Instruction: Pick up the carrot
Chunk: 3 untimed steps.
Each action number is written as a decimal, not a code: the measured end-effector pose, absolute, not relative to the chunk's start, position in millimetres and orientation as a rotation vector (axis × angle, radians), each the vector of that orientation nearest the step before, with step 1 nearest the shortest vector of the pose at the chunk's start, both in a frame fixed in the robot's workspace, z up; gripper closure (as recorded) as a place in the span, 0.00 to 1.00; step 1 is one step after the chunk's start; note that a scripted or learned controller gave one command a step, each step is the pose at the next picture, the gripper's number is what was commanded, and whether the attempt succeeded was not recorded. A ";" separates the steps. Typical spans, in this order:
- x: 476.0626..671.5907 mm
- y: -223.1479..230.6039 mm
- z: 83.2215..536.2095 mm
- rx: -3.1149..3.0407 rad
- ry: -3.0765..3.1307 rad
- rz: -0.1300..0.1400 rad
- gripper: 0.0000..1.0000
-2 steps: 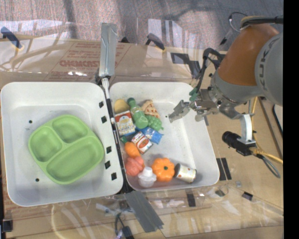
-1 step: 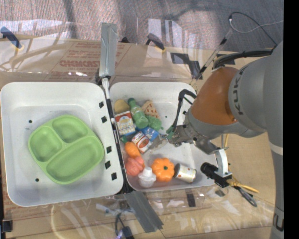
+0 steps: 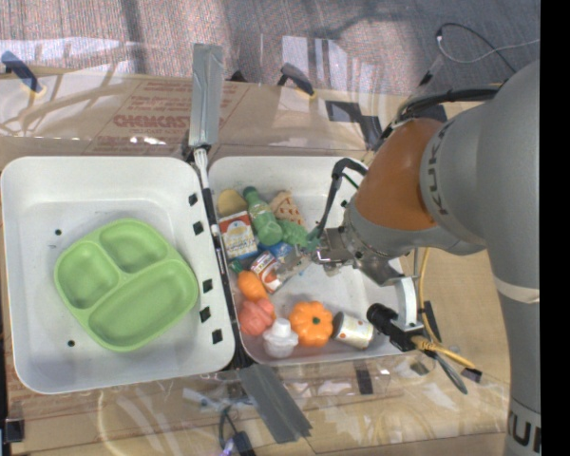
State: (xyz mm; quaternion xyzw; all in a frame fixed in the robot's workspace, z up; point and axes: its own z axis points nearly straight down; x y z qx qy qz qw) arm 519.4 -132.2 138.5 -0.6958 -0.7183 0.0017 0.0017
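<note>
- Arm (image 3: 499,160): thick, rounded grey casing with dark lettering.
- Orange band (image 3: 399,183): broad, glossy, above the wrist.
- Wrist housing (image 3: 375,240): grey metal.
- Cables (image 3: 456,41): thin, black, looping beside the arm.

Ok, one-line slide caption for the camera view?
KUKA arm's pincer reaches among toy foods in the right bin; green divided plate sits in the left bin.

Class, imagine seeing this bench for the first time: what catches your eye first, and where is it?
The bright green divided plate lies alone in the left bin. The right bin holds a crowded heap of toy food, an orange pumpkin near its front edge. The grey arm's orange band looms over that bin.
</note>
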 end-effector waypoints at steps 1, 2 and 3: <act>477.8 -99.3 92.2 -2.158 -2.294 0.005 0.00; 478.5 -142.0 91.8 -2.314 -2.126 -0.002 0.00; 477.1 -125.6 152.6 -2.281 -2.155 0.004 0.00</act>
